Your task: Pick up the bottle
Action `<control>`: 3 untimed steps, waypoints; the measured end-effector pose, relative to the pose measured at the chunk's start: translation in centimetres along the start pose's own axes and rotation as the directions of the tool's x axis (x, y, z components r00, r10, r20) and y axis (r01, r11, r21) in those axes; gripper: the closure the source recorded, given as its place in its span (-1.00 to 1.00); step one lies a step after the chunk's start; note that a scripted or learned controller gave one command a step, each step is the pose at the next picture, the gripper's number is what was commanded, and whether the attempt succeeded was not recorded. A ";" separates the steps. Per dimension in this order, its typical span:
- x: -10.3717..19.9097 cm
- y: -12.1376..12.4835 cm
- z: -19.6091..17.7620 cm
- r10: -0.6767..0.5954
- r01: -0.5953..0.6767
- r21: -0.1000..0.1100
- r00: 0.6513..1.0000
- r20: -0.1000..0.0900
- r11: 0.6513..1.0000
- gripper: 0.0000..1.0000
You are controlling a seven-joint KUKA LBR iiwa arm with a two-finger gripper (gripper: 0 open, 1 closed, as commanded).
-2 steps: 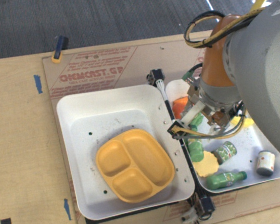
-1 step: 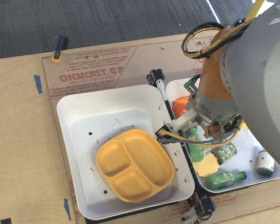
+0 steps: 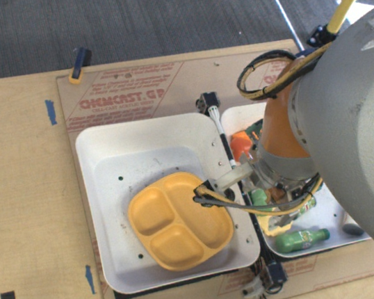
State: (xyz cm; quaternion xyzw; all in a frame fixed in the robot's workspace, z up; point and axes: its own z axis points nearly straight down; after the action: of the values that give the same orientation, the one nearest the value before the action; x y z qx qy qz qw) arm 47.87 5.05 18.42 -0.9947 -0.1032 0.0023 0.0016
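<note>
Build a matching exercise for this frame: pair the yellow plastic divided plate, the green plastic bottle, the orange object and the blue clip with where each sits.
Things:
1. yellow plastic divided plate
2. green plastic bottle
3. orange object
4. blue clip with a yellow tip

Places:
A. near edge of the right bin
B. on the bench beyond the bins
C. in the left bin
D. far part of the right bin, beside the arm

Pairs: 1-C, 2-A, 3-D, 4-B

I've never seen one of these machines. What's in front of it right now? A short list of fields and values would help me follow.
left bin: holds a yellow divided plate
right bin: holds a green bottle lying on its side near the front, and an orange item near the back
arm: grey with an orange band, reaching over the right bin
end effector: hidden under the arm
bottle status: not picked up, lying in the bin
</note>
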 end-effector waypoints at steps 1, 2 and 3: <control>0.1 0.0 -1.0 -0.005 0.005 0.001 1.000 0.000 1.000 1.00; 0.4 7.4 0.0 0.007 -0.007 -0.004 1.000 -0.003 1.000 1.00; 0.4 7.3 0.0 0.006 -0.006 -0.003 1.000 -0.003 1.000 -1.00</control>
State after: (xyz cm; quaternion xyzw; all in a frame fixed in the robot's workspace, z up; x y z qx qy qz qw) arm 49.73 -2.03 18.44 -0.9950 -0.1003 0.0007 0.0003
